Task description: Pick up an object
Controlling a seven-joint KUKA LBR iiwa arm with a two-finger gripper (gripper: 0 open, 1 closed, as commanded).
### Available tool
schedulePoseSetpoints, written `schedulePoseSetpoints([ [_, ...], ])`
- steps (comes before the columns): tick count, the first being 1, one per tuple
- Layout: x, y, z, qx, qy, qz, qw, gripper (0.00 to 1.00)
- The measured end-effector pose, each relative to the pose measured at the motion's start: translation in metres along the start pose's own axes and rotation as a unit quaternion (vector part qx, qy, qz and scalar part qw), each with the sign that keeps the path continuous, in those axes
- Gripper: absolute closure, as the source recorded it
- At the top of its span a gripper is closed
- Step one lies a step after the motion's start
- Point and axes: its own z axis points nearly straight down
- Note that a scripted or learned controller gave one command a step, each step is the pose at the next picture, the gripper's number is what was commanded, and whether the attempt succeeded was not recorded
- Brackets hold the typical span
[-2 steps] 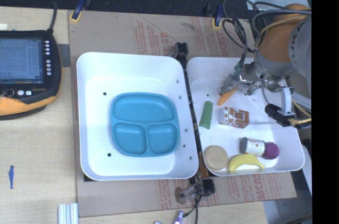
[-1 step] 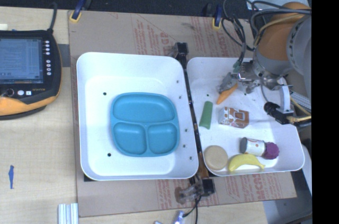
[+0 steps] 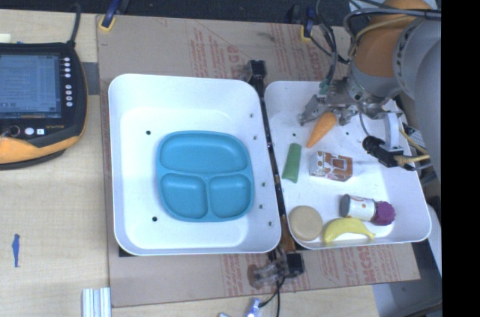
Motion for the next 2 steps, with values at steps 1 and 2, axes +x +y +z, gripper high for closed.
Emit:
schedulePoseSetpoints([
  [1, 0.010, -0.006, 0.000, 0.002, 0.000, -0.001, 1.0000, 0.00],
  [2, 0.009, -0.006, -0.010, 0.003, 0.000, -0.002, 1.0000, 1.00],
])
